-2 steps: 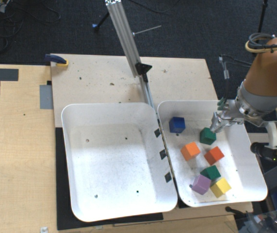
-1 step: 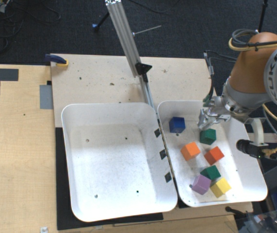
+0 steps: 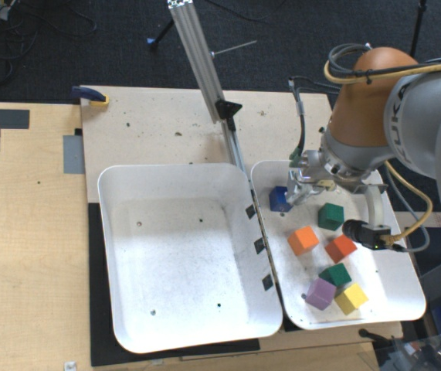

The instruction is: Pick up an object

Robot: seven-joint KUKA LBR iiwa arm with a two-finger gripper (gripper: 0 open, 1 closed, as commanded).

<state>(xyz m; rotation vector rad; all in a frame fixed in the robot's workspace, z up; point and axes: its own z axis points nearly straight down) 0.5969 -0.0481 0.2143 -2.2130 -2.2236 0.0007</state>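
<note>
Right shallow white bin (image 3: pixel 405 304): small blue cube (image 3: pixel 279 199) seen far-left, touching metal two-finger gripper (image 3: pixel 296 192); grip state cannot be told.

— What does the arm (image 3: pixel 405 122) look like?
— Thick, rounded grey casing, with a glossy orange dome up and to the right of the claw.
— Any cabling?
— A yellowish hose (image 3: pixel 344 62) loops over the dome, and another curves below right of the claw. The gripper (image 3: pixel 307 178) itself is silvery metal.
</note>
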